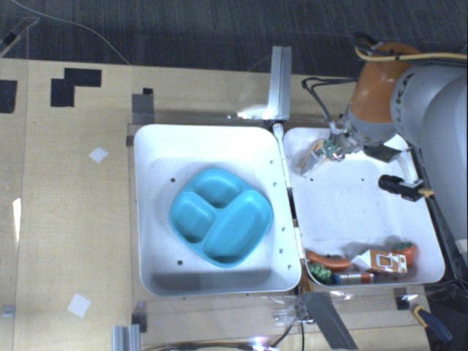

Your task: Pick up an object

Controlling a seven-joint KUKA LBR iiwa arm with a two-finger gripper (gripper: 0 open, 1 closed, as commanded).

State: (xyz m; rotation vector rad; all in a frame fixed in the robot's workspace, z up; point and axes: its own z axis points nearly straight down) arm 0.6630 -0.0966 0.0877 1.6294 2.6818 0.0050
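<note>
Hanging the end effector (327, 151), spread or pressed together impossible to tell, over the far left corner of the right bin (362, 214), well apart from the orange carrot-like toy (327, 258) lying crosswise along the near wall.

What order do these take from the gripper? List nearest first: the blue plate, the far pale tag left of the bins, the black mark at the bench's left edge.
The gripper is over the right bin's far-left corner.
1. Blue plate, in the left bin.
2. Far pale tag, on the bench left of the bins.
3. Black mark, far left edge.
</note>
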